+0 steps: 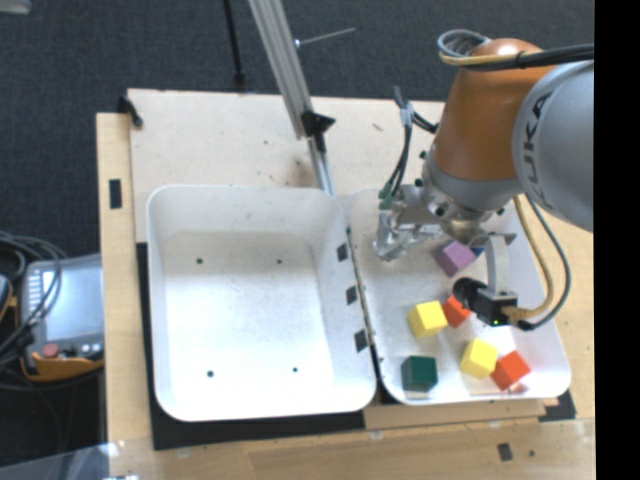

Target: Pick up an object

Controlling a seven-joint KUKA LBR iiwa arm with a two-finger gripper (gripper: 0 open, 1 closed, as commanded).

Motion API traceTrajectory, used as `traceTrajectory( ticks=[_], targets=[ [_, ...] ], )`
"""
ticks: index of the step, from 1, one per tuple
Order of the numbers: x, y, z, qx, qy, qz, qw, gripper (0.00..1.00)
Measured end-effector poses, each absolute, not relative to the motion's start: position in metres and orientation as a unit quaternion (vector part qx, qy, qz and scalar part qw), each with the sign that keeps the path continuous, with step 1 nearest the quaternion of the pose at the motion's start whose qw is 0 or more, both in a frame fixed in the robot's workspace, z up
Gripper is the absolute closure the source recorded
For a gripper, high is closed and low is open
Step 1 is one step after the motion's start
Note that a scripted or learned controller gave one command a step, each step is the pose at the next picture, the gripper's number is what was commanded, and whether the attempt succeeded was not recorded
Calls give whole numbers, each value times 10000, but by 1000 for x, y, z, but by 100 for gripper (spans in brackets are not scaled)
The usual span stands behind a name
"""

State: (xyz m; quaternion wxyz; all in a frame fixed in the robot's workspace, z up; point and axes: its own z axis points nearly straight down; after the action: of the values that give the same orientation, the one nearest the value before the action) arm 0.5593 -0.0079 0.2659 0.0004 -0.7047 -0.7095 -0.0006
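Under the bins you've got a pale wood bench (pixel 230 133), scuffed and speckled, w/ black tape tabs along its edges; dark grey carpet-like floor behind it. A slanted aluminium rail (pixel 283 53) crosses the back of the bench, and a grey control box (pixel 58 313) w/ cables sits off the left side.

Left bin (pixel 250 298): shallow white plastic, rounded corners, a few dark dots on its floor. Right bin (pixel 545 363): same make, touching the left one along the middle seam.

Blocks in the right bin, all small matte cubes: purple block (pixel 457 257) near the gripper, yellow block (pixel 428 318), orange block (pixel 457 311) just beside it, green block (pixel 419 372) at the front, second yellow block (pixel 479 357) touching a red-orange block (pixel 511 369).

Gripper (pixel 392 244) is metal, hanging low over the right bin's back-left part, below the orange band (pixel 485 118) of the grey arm. Fingers: can't tell if they're spread or closed; nothing visibly between them.
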Motion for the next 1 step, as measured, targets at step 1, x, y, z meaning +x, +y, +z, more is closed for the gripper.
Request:
traceTrajectory(
  ticks=[1],
  targets=[
    [546,41,266,-7044,-7098,-5,9,100]
  ],
)
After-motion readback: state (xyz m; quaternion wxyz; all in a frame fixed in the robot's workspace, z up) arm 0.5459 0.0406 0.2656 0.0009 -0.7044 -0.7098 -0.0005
